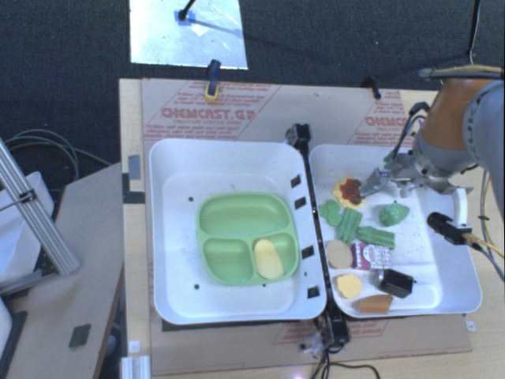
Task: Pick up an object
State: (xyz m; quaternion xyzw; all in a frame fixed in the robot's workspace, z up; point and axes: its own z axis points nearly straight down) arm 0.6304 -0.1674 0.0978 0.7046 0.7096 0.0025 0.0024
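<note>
Camera view: the gripper (pixel 374 181) is hovering over the right bin (pixel 458 290), fingers slightly parted and gripping nothing, just beside the red-and-yellow toy (pixel 348 191). The arm (pixel 461 125) is reaching in from the right.

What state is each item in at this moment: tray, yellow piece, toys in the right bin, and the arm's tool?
Green tray: flat in the left bin, upright.
Yellow piece: lying in the tray's lower right compartment.
Toy pile: loose on the right bin floor, unheld.
Black block: lying near the front edge.
Tool: low over the red and yellow toy, grip unclear.
</note>
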